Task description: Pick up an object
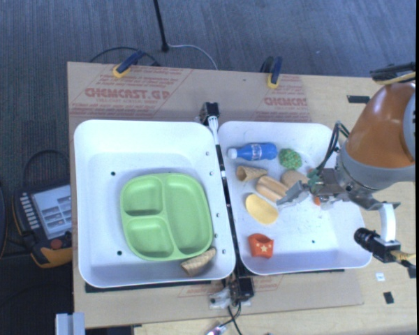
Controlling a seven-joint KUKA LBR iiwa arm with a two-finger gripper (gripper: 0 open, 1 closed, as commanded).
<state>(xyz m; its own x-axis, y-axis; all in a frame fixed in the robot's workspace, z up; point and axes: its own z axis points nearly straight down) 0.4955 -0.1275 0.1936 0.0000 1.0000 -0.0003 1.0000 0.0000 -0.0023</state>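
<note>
The right bin (pixel 335 246) holds several toy foods. A blue bottle (pixel 255 151) lies at the back, with a green broccoli piece (pixel 289 158) to its right. A tan cone (pixel 247 173) and a tan bread roll (pixel 270 186) lie in the middle, a yellow piece (pixel 261 209) sits in front of them, and a red piece (pixel 261 245) is near the front. My gripper (pixel 294 193) is low in this bin, just right of the roll and beside a small tan piece (pixel 291 178). Nothing visibly sits in its grasp.
The left bin (pixel 98 187) holds a green divided plate (pixel 166 215) and a tan wedge (pixel 198 261) at its front edge. The arm's orange band (pixel 382 135) hangs over the right bin's right side. Clamps and cables lie at the bench's back edge.
</note>
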